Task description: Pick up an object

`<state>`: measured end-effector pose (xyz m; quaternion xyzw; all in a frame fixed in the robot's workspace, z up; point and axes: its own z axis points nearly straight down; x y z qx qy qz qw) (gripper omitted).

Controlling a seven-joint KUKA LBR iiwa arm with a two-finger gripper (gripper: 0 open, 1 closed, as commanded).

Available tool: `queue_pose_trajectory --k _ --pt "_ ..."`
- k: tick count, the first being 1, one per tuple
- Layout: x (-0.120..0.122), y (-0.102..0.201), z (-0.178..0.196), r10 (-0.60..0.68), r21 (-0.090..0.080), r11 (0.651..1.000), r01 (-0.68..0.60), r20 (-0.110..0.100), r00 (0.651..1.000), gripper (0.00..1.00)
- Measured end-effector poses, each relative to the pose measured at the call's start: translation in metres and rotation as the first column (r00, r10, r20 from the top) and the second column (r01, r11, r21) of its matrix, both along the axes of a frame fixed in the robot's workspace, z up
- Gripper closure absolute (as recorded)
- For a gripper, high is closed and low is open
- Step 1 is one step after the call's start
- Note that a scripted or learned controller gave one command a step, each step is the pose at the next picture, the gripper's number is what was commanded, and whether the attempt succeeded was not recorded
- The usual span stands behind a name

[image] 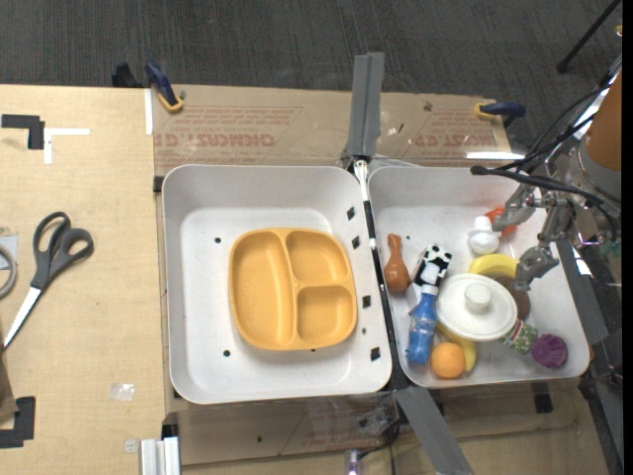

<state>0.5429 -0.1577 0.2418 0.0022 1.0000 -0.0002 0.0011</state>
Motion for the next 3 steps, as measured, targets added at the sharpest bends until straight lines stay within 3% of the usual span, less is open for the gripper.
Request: queue_pose_trajectory --k 1,2,3 --pt "0.011 -0.062 -0.147 0.235 -0.002 0.972 -0.235 0.002 0.972 0.0" --pt "0.011 -0.032 -0.148 0.036 0.0 0.999 -0.036 0.002 0.999 0.0" --pt "0.092 0.023 -0.139 -0.039 0.0 0.999 0.039 0.004 0.999 0.0"
